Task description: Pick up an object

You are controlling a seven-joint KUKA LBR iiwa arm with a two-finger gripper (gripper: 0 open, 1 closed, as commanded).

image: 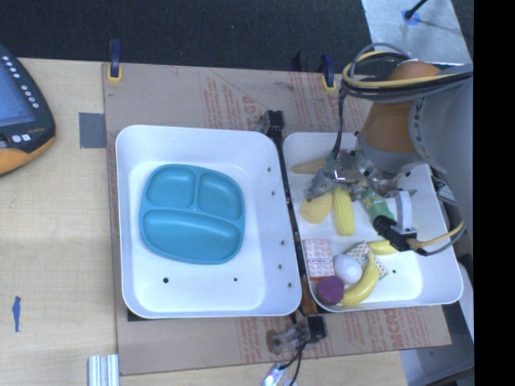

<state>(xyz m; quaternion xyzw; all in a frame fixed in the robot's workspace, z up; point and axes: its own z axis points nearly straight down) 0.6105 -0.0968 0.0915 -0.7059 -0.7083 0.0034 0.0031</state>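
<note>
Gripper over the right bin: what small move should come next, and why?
Probably a short straight descent. The gripper hangs just above the corn cob, beside the lemon, in the right bin. Nothing shows between its fingers, so no pick is made yet.

We see the arm [430, 111]: a broad grey casing, an orange band [394, 123] above the wrist, yellow and black cables [378, 59] looped alongside, and a dark metal gripper [342, 179].
</note>
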